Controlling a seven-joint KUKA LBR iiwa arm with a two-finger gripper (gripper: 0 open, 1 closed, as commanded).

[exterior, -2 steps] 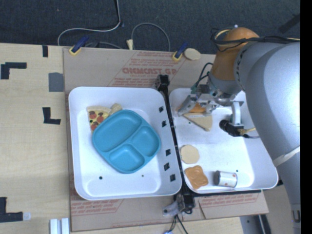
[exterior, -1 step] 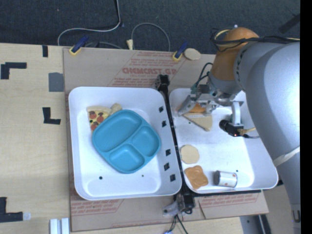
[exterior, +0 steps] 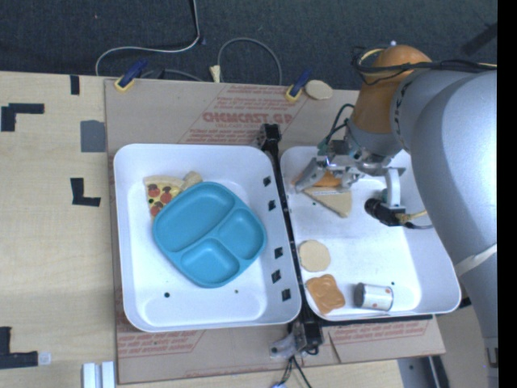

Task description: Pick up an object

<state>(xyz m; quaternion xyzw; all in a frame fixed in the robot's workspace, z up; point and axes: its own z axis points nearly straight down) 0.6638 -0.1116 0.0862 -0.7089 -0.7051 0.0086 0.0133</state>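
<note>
1. Far left: bare wooden worktop (exterior: 48, 241) with black tape marks.
2. Left bin (exterior: 133, 297): holds a blue divided plate (exterior: 210, 233), tilted across the middle; a pizza slice (exterior: 160, 194) partly tucked under the plate's upper left edge.
3. Between the bins: black clips along the shared rims.
4. Right bin (exterior: 428, 273), upper part: a sandwich wedge (exterior: 335, 200), tan with an orange filling, lying directly beneath the gripper (exterior: 327, 172).
5. Gripper: lowered onto the wedge's upper edge, seemingly touching it; cannot tell how wide, nor whether the wedge sits between the fingers.
6. Right bin, lower part: a round cracker (exterior: 314, 256), an orange-brown nugget (exterior: 325, 293) just below it, and a small can (exterior: 375, 296) on its side near the front rim.
7. Far right: grey arm (exterior: 452, 152) with orange band (exterior: 380, 95), reaching in over the right bin.
</note>
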